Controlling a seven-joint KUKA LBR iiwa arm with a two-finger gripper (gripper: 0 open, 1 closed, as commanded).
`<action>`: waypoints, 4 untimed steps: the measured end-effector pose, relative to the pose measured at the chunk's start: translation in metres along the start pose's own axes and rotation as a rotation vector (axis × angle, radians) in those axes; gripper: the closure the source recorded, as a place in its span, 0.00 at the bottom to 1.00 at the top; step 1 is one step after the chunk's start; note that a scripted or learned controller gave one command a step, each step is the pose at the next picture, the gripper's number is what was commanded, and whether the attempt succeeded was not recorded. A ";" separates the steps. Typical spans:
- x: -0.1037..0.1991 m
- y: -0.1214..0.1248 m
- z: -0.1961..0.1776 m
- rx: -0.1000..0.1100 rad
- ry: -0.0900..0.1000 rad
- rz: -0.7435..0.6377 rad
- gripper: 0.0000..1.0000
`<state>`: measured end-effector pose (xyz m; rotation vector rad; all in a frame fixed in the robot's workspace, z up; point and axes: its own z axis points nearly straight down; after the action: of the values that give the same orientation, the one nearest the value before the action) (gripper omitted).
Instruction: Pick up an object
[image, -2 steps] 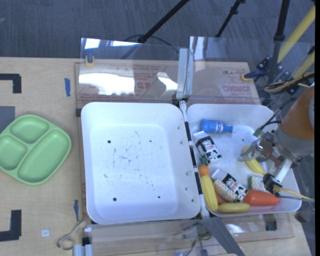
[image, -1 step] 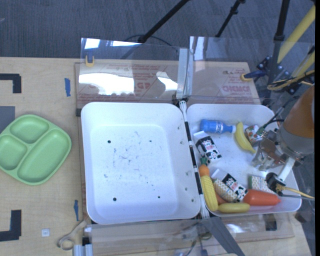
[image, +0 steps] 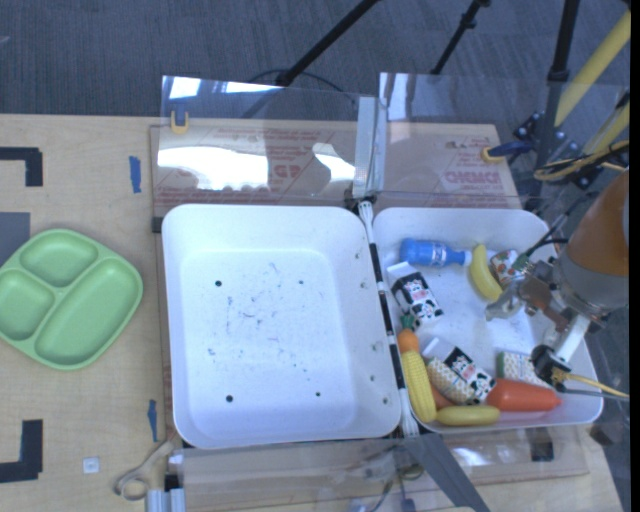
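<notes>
— Camera view first: where do we stand on the pick?

— We judge it the approach step. Our arm (image: 600, 250) reaches in from the right and its gripper (image: 525, 300) sits low over the right bin (image: 455, 218), among the toys. Nothing is visibly held, and we cannot tell whether the jaws are spread or pressed together (the wrist hardware hides them).

— Which object are we after?

— Most likely the banana (image: 485, 272), just beside the gripper, at the far end of the right bin. It is small, yellow, curved and smooth, lying flat near the blue bottle (image: 432, 253).

— And the rest?

— Crowded. A black-and-white carton (image: 415, 297) lies mid-bin; an ear of corn (image: 419, 385), a carrot (image: 520, 396) and a second black-and-white carton (image: 466, 372) pack the near end. The left bin (image: 270, 310) bears only scuffs, and a green divided plate (image: 65, 297) rests on the bench (image: 80, 420).

— What does the next move call for?

— We think a short descent with the jaws straddling the banana's narrow width, clear of the bin wall, then a close and a straight lift.
</notes>
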<state>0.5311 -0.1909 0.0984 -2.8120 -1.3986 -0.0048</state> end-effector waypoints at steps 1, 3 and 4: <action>0.064 0.013 -0.053 0.004 -0.005 -0.138 0.00; 0.064 0.047 -0.069 0.003 -0.003 -0.577 0.00; 0.065 0.045 -0.017 -0.004 0.004 -0.686 0.00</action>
<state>0.6059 -0.1661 0.1153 -2.1801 -2.2647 -0.0137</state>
